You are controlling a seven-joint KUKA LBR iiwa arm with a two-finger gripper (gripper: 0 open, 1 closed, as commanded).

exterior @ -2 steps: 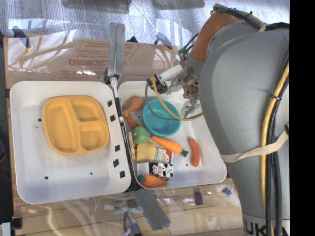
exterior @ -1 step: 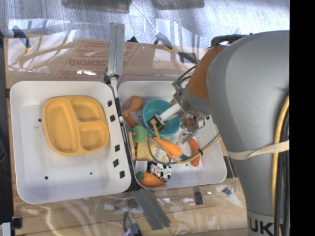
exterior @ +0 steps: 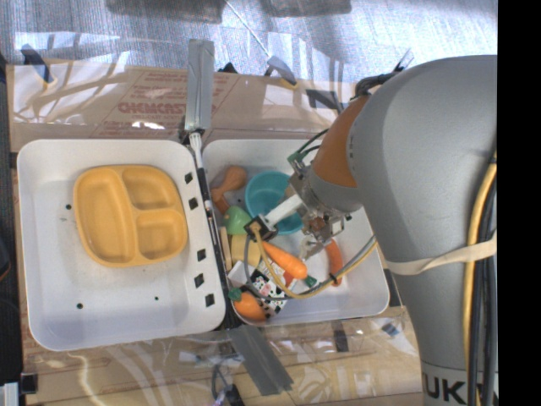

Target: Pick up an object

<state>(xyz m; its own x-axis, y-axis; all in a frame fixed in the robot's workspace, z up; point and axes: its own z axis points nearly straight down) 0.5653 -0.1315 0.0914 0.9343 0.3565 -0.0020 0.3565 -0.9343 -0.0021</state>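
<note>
**A:** What sits in the left half of the frame?

**B:** A shallow white plastic bin point(exterior: 42, 252), and in it a yellow plastic tray with three compartments point(exterior: 129, 213), lying flat toward the bin's upper left. It is well apart from the arm.

**A:** And the right half?

**B:** A second shallow white bin point(exterior: 368, 290), crowded. A teal plastic cup point(exterior: 269, 194) lies near its upper middle, a brown toy drumstick point(exterior: 226, 183) just to the cup's left by the divider. Below those, a small green toy point(exterior: 236, 219), a yellowish piece under it, an orange plastic carrot point(exterior: 285, 260) lying at a slant, and a black-and-white patterned block point(exterior: 269, 291) touching an orange toy point(exterior: 248, 308) at the bin's lower left corner. A thin orange-red piece point(exterior: 335, 260) lies to the right of the carrot.

**A:** Where is the arm?

**B:** The big grey arm with its orange band point(exterior: 423, 184) covers the frame's right side and hides the bin's right part. Its gripper point(exterior: 314, 231) hangs low over the bin's middle, between the cup and the thin orange-red piece, just above and to the right of the carrot.

**A:** Is it holding something?

**B:** I cannot tell; cables and the wrist crowd that spot, and the toys all appear to lie in the bin.
</note>
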